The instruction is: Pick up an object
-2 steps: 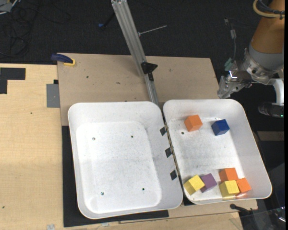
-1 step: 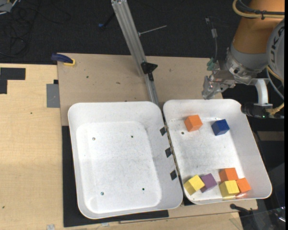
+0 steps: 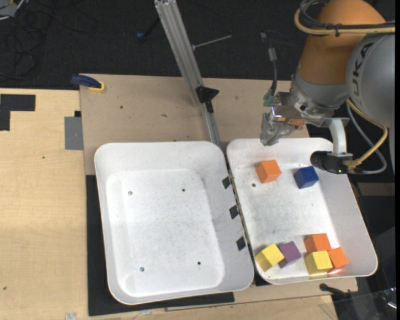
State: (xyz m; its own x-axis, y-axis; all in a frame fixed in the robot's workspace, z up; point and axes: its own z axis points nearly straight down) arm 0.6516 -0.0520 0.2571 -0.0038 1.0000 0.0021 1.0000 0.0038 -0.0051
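Tan bench [image 3: 147, 112] under two white bins [image 3: 120, 159]

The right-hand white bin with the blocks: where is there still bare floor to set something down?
The shallow white right bin has bare floor across its middle, between the orange cube and blue cube at the far end and the near cluster: yellow block, purple block, orange blocks. That near corner is crowded.
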